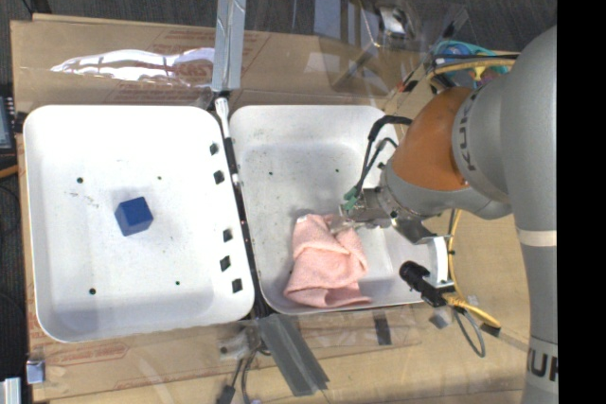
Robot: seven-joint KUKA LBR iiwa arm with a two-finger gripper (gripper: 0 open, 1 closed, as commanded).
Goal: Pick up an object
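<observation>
Pink cloth (325,262) was seen crumpled in the right bin (284,137), at its near side. The jaws (352,211) were lowered at its upper edge; their opening could not be told. A blue cube (133,215) lay in the left bin (57,289).

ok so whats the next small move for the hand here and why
Probably lower straight down and close on the pink cloth. The hand sits at the cloth's upper right edge in the right bin, and no cloth shows between its fingers.

The arm (473,147) hides the right bin's (284,132) far wall (perhaps the pink cloth's (325,265) edge too).
</observation>
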